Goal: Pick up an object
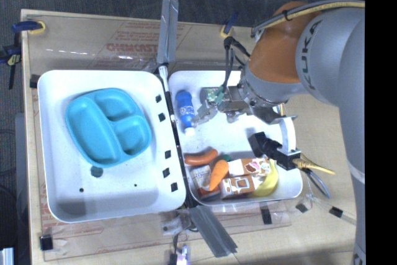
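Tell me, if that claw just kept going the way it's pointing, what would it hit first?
The claw points toward the blue bottle lying at the right bin's left wall, so that would likely come first. Depth is hard to judge from above; it might meet the bin floor just short of it.

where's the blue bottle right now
The blue bottle lies in the right bin, against its left wall by the divider, above the hot dog in the camera view.

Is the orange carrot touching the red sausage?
Touching. The camera view shows the orange toy carrot with its top end leaning against the red sausage in the right white bin, no gap between.
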